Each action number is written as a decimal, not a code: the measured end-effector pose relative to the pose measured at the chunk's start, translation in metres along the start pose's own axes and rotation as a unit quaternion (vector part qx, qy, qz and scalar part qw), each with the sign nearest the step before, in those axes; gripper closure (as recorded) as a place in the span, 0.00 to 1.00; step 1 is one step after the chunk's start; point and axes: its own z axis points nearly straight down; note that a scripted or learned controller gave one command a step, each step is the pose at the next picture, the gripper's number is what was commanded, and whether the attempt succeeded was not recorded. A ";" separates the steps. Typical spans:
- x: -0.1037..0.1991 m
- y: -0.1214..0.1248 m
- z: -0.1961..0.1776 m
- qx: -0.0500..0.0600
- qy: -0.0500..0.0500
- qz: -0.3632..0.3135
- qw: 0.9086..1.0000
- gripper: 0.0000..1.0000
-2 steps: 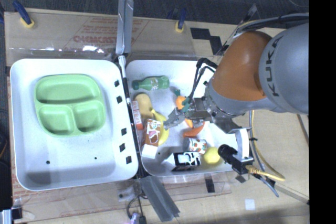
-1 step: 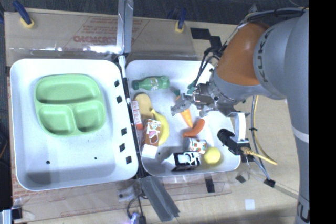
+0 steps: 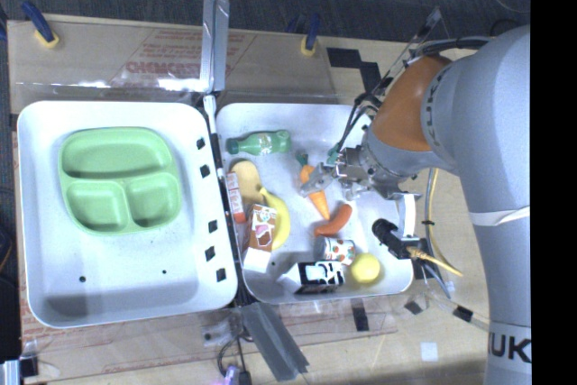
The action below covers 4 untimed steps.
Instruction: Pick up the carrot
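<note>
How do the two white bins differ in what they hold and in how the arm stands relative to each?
The left bin holds one green divided tray; the right bin holds many small items, among them a carrot, a green bottle, a banana and a lemon. The arm reaches over the right bin, its gripper near the carrot; the left bin lies apart from the arm. Both are shallow, white and side by side.

Divided tray [image 3: 117,176] sitting in left bin [image 3: 36,284]; carrot [image 3: 317,198] lying in right bin [image 3: 270,114], bottle [image 3: 259,142] behind, lemon [image 3: 365,270] in front.
</note>
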 end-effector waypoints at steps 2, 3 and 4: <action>0.004 -0.010 -0.020 0.002 0.002 -0.039 0.999 0.00; 0.004 -0.009 -0.030 0.002 0.001 -0.040 0.999 1.00; 0.004 -0.009 -0.030 0.003 0.001 -0.041 0.999 0.00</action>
